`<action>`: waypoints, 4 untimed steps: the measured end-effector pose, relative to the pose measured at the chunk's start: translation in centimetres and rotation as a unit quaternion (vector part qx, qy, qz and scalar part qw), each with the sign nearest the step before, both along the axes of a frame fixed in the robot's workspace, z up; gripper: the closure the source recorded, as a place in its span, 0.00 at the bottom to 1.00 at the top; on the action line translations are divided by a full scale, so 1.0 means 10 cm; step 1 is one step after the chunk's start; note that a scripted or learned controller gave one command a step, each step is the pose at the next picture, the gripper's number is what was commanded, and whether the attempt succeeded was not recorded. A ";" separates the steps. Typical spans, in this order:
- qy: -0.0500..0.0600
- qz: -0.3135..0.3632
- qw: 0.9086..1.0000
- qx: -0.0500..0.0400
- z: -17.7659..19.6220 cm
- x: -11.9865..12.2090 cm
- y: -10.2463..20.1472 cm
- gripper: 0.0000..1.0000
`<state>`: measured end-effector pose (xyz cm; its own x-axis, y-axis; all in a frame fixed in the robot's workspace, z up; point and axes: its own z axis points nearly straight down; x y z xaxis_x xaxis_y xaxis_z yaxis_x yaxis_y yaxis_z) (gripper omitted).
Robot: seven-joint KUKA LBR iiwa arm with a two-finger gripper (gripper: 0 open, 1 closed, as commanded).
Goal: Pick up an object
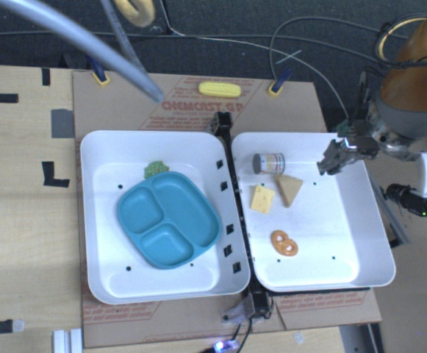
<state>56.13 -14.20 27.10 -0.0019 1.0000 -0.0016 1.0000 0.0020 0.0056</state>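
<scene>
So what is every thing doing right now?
Blue tray: flat in the left bin, nothing in its compartments.
Green bit: at the tray's far edge.
Small jar: on its side, right bin.
Cheese wedge: lying flat.
Yellow square: flat beside the wedge.
Pretzel: flat, apart.
Gripper: over the right bin, holding nothing.

glossy white plastic bins (pixel 95 219)

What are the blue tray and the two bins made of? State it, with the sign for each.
Blue tray: likely moulded plastic, matte, with uniform colour and three rounded compartments.
Left bin and right bin: probably thin formed plastic, smooth white, with rounded corners and soft sheen. Hard to confirm by look alone.
</scene>
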 end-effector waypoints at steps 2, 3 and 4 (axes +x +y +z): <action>0.005 0.002 1.000 0.001 -0.35 -0.16 1.04 1.00; 0.004 0.003 1.000 0.002 -0.30 -0.31 1.59 1.00; 0.005 0.002 1.000 0.001 -0.44 -0.38 2.04 1.00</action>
